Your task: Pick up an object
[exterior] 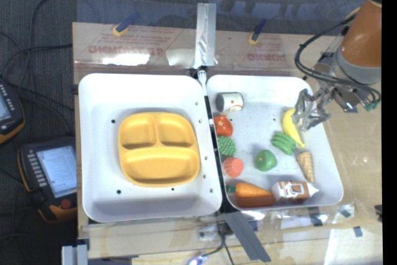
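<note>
A: Quick, near edge first. What's closest in the right bin (322,192)?

B: A small carton (293,190) lying on its side against the front wall, touching the tip end of a carrot (251,193). Carton looks light and boxy, flat faces, easy for my two fingers across the short side. Carrot I'd guess is hard plastic, smooth, tapered, so it could squirt out unless I take the thick end.

A: Middle?

B: Green round fruit (266,160), a pink strawberry-like piece (233,166), a green knobbly one (226,146), a red one (223,126) along the divider. Round ones probably roll, bad picks. A pale cone-shaped thing (305,164) sits near the right wall.

A: And the one you'd go for?

B: The banana (290,126), right side of that bin, a dark green piece (284,143) touching its lower end. Likely light, rigid, a bit slick; I'd pinch across the middle of the curve.

A: Your gripper?

B: My gripper (308,113) is low, just beside the banana's upper right, fingers pointing down-left, spread a little with nothing between them. Arm comes in from the right, orange band high, wrist tilted toward the bin.

A: Far end?

B: A white can (229,101) on its side at the back. Left bin (93,133) has a yellow tray (159,149)
</note>
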Tool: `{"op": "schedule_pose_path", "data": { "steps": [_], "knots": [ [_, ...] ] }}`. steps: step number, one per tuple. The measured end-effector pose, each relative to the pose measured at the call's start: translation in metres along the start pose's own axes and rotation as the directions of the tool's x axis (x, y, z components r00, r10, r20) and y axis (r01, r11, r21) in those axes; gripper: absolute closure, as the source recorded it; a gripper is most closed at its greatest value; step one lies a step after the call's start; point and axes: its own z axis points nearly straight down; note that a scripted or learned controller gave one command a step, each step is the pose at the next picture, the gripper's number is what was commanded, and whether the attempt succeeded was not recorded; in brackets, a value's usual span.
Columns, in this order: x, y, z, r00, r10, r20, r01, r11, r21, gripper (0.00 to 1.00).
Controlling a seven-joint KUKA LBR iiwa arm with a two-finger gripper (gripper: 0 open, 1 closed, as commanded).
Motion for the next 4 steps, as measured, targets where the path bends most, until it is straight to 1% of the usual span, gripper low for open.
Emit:
{"op": "schedule_pose_path", "data": {
  "steps": [1,2,3,4],
  "knots": [
    [0.000,0.000,0.000,1.000,0.000,0.000,0.000,1.000,0.000,0.00],
    [0.005,-0.026,0.125,0.997,0.074,0.004,-0.074,0.997,0.006,0.00],
    [0.004,-0.026,0.115,0.997,0.075,0.008,-0.075,0.997,0.008,1.00],
    [-0.006,0.012,0.016,0.968,0.252,0.002,-0.252,0.968,0.003,1.00]
  ]
}}
